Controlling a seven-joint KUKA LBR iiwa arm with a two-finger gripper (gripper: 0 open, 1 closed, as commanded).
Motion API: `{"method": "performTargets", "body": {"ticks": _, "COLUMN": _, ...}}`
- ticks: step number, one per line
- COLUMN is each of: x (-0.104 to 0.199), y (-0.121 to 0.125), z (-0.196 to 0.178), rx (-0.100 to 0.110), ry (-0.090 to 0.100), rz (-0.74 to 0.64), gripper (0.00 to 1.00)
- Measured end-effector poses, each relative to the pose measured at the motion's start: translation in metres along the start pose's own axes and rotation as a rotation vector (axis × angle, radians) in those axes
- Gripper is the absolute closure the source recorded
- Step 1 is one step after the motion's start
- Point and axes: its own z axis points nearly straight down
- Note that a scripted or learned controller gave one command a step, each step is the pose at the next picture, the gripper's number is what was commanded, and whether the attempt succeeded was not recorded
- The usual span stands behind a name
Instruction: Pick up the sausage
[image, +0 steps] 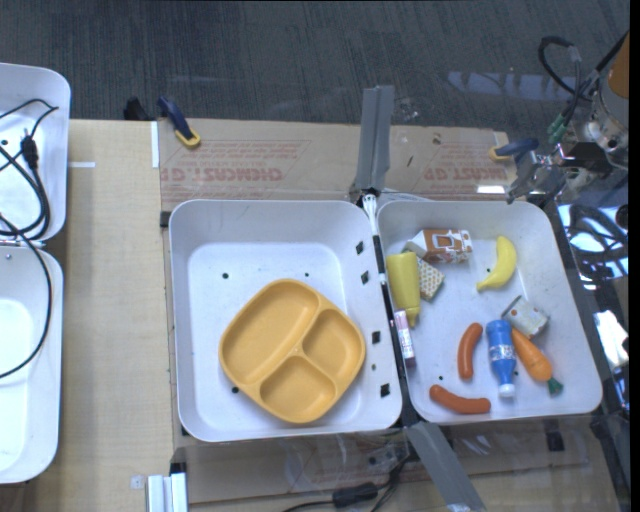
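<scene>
Two red-orange sausages lie in the right bin (560, 250). One sausage (468, 351) lies nearly lengthwise in the middle front, just left of a blue bottle (501, 357). The other sausage (460, 400) lies crosswise near the front wall. My gripper (537, 180) hangs above the bin's back right corner, well away from both sausages, with cables around the wrist.
The right bin also holds a carrot (533, 357), a banana (499, 263), a yellow squeeze bottle (404, 283), a small carton (443, 245), a cracker (429, 281), a grey block (528, 318) and a pen (404, 336). A yellow divided plate (292, 350) lies in the left bin (200, 250).
</scene>
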Motion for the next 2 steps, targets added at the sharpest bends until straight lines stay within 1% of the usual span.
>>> {"method": "performTargets", "body": {"ticks": 1, "x": -0.004, "y": -0.063, "z": 0.197, "rx": -0.001, "ry": 0.001, "rz": 0.134, "gripper": 0.00}}
{"method": "performTargets", "body": {"ticks": 2, "x": 0.046, "y": -0.134, "z": 0.198, "rx": 0.001, "ry": 0.001, "rz": 0.106, "gripper": 0.00}}
